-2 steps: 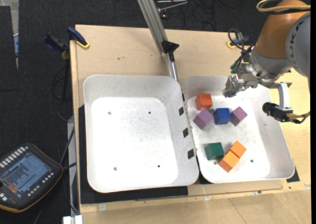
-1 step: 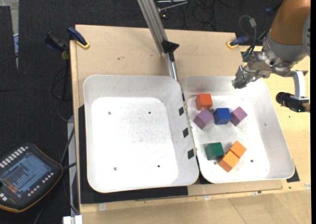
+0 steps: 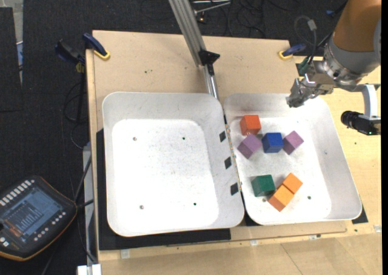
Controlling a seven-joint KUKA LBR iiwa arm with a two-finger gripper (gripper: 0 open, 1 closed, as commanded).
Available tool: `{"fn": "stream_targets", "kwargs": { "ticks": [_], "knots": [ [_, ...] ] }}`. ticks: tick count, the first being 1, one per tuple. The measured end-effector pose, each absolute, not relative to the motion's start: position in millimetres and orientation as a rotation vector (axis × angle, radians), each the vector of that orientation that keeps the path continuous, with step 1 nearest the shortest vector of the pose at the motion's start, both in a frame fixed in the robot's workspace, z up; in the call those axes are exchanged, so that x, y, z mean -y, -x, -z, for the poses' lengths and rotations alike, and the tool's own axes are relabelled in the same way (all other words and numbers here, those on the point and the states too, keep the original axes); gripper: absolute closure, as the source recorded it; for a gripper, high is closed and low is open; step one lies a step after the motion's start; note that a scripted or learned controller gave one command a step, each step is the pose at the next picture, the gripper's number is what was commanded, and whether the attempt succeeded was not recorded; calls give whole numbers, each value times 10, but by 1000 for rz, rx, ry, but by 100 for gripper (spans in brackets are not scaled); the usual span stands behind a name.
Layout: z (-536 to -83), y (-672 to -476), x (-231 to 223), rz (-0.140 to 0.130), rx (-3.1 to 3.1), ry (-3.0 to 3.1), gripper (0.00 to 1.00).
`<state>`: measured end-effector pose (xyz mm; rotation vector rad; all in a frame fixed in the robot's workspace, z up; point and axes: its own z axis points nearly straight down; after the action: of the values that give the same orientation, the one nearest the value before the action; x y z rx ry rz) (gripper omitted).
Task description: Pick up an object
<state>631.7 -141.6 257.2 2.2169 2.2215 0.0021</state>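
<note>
Seven small coloured wooden cubes lie in the right white plastic bin [image 3: 339, 165], the orange-red cube [image 3: 250, 124] nearest its far rim, where my gripper [image 3: 297, 99] hovers, grip unreadable to me; approaching, I next descend over one cube.

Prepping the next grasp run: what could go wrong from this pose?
1. The small cubes in the right white bin are tightly grouped: the blue cube sits between two purple cubes, so fingers may land on a neighbour.
2. The two orange cubes appear to touch, beside the green cube; a grasp could shove them.
3. The gripper is at the bin's far rim, so descending here may clip it.
</note>
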Motion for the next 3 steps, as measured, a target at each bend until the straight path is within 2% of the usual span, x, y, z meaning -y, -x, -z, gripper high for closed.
{"fn": "stream_targets", "kwargs": {
  "ticks": [1, 2, 3],
  "knots": [
    [-2436, -6188, 859, 1, -2232, -2215, 100],
    [-2513, -6049, 285, -1, -2233, -2213, 100],
    [-2407, -5995, -264, 0, -2232, -2214, 100]
  ]
}}
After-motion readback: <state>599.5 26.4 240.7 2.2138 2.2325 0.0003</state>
